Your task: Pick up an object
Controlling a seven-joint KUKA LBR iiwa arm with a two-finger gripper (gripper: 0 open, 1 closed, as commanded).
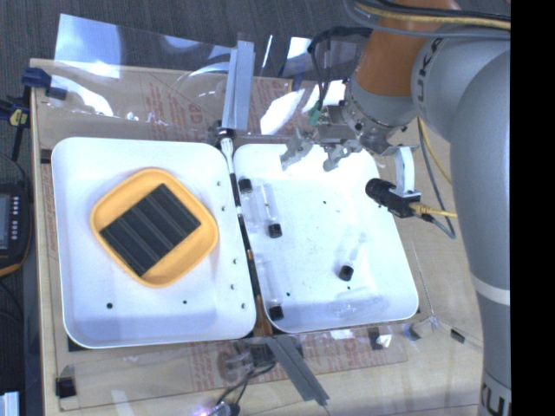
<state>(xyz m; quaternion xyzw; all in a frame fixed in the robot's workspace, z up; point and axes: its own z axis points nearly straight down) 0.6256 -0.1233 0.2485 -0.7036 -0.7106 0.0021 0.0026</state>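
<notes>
A yellow pad with a dark ribbed top (154, 224) lies in the left bin (78, 310). Several small clear tubes with black caps lie in the right bin (390, 297): one near its left wall (245, 185), one a little right of it (270, 219), one toward the front right (347, 265). My gripper (314, 155) hangs over the back edge of the right bin, above and apart from the tubes. Its two fingers (295, 153) are spread open with nothing between them.
A grey metal bar (236, 85) stands behind the gap between the bins. Clear plastic sheeting (130, 76) lies along the back of the bench. Another capped tube (272, 306) rests at the right bin's front left corner. The arm fills the upper right.
</notes>
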